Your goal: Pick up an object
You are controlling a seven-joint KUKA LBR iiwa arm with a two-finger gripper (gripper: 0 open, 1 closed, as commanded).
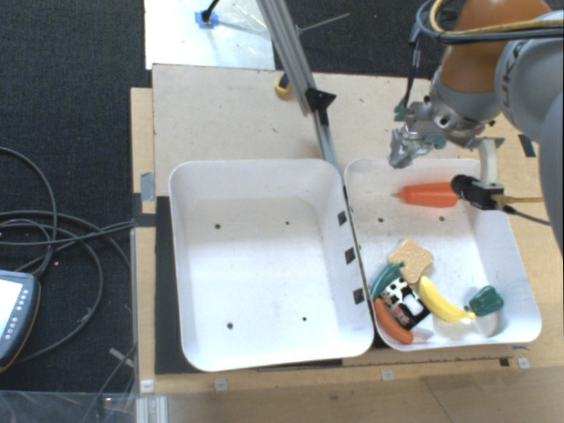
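We log the gripper (404, 154) — its opening unreadable — just far-left of the orange carrot (430, 196), whose long axis runs left–right.

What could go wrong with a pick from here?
1. The gripper hangs over the far rim of the right bin; a straight drop may hit the rim, not the carrot.
2. The carrot is round and lies alone, so it could roll out of a grasp.
3. The banana and cracker sit in a tight heap at the near end; a grab there may catch two things.
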